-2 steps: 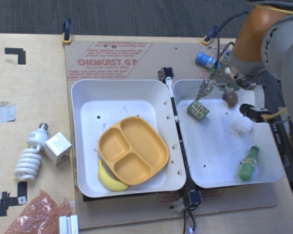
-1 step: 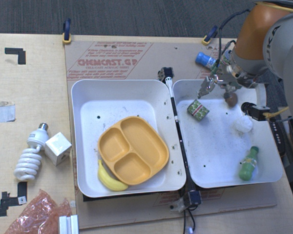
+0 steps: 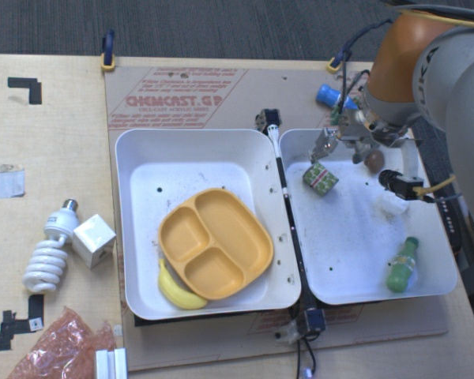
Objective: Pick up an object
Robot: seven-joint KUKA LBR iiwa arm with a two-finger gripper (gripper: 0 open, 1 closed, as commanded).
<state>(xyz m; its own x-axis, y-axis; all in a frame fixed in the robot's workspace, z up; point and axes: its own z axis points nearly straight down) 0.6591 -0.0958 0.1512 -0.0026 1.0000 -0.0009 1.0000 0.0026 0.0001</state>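
Observation:
A small green patterned cube lies at the far left of the right bin. My gripper hangs just above and behind the cube, very close to its top edge; whether they touch is unclear. A green bottle lies near the bin's front right corner. By the far wall, under the wrist, sit a brown rounded object and a small white piece. In the left bin a yellow divided plate rests partly over a banana.
The grey arm with its orange band covers the right bin's far right corner, trailing cables. On the bench to the left lie a spiral light bulb, a white cube and a red mesh bag.

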